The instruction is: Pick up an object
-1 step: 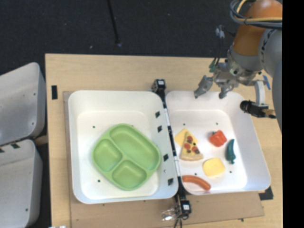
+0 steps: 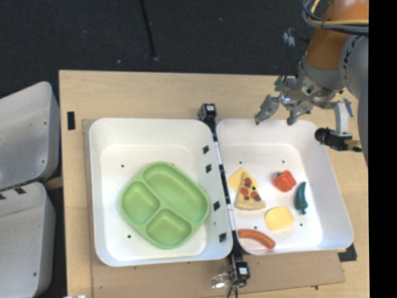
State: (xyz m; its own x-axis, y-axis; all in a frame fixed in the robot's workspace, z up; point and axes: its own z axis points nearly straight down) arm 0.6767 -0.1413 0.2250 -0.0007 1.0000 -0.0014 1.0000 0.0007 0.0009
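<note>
I am hovering my gripper (image 2: 277, 112), fingers spread and holding nothing, over the right bin's (image 2: 322, 166) far rim, while the red pepper (image 2: 285, 180) (nearest candidate) is lying below, requiring a centred, vertical descent.

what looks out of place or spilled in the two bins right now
Nothing stands out. The green divided plate lies flat in the left bin. The pizza slice, red piece, dark green piece, yellow piece and sausage all lie inside the right bin. The hand hangs open above its far rim, holding nothing.
</note>
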